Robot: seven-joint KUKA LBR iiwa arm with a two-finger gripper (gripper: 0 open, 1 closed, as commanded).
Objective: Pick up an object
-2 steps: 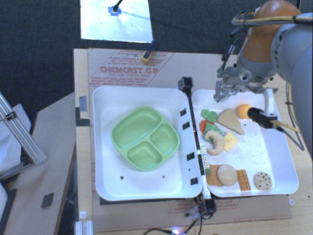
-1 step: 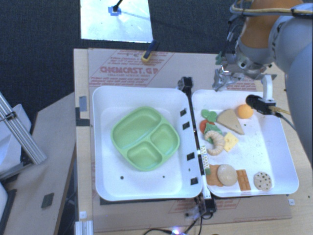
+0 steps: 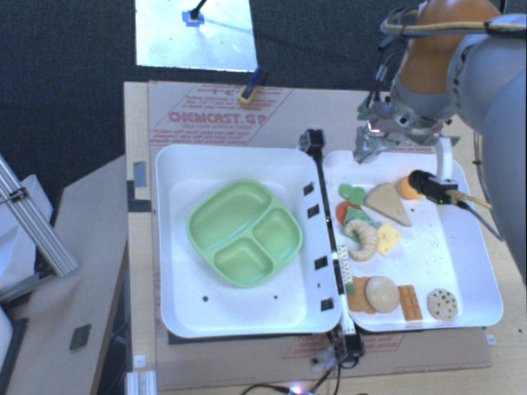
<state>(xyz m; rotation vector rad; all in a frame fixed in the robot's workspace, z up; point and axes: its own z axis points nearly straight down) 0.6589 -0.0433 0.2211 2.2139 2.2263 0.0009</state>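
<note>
Tool (image 3: 370, 148) poised over back edge of right bin (image 3: 473, 245); grip state cannot be told, nothing seen in it. Toy food lies just in front: one wedge (image 3: 389, 203), one shrimp (image 3: 362, 239), one cookie (image 3: 442, 304). Left bin (image 3: 177, 303) holds one green tray (image 3: 244, 233).

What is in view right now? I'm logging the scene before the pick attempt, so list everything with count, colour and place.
bins: two, white, side by side on the bench.
divided plate: one, light green, in the left bin.
toy foods: about ten, mixed colours, in the right bin.
cookie: one, tan with dark chips, right bin's near corner.
wedge: one, tan, right bin's middle.
bun: one, beige, right bin's near edge.
grey panel: one, behind the bench.
arm: one, grey with orange band, from the right.
claw: one, grey metal, over the right bin's far edge.
</note>
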